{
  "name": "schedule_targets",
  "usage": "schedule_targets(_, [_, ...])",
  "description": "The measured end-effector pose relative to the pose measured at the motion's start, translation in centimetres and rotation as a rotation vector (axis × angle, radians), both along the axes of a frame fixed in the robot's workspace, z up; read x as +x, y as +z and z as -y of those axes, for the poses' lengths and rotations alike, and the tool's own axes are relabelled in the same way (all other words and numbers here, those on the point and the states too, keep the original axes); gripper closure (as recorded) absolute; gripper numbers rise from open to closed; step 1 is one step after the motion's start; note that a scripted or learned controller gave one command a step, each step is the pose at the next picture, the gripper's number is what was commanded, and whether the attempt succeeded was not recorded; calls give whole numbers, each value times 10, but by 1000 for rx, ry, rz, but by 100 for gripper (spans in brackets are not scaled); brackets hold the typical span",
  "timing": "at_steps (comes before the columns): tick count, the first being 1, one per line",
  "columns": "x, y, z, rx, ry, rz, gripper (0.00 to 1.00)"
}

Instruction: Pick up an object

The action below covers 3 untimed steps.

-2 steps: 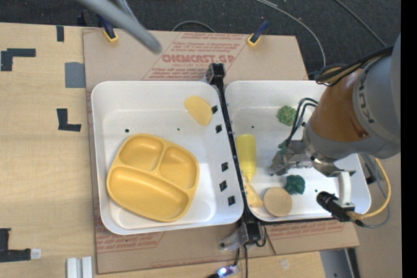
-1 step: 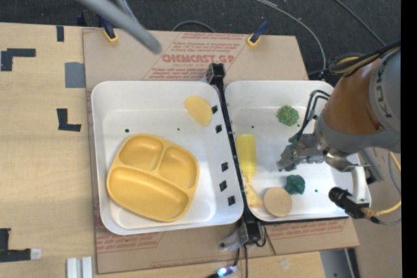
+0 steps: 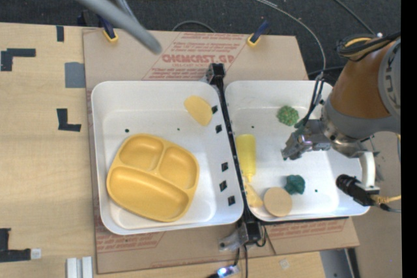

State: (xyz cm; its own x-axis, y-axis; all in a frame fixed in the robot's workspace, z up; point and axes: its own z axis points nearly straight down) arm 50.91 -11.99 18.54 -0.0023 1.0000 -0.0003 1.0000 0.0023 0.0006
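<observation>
In the right bin (image 3: 326,91), a small dark teal object (image 3: 295,184) lies toward the near edge, a green broccoli-like piece (image 3: 287,116) sits toward the far edge, a round tan disc (image 3: 278,202) rests in the near left corner, and a yellow corn-like piece (image 3: 246,154) lies along the divider. The end effector (image 3: 294,146) hangs over the middle of this bin, between the green and teal pieces and touching neither; whether it is wide or narrow cannot be told, and nothing shows in it. A good pick likely means centring over one piece before descending, well apart from the bin wall; the left bin (image 3: 104,101) holds a yellow divided plate (image 3: 152,176) and a pale yellow piece (image 3: 199,109).
</observation>
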Motion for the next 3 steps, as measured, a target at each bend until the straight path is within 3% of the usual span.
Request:
schedule_targets(1, [1,31,0,0,-1,-2,100])
schedule_targets(3, [28,25,-106,1,4,-7,100])
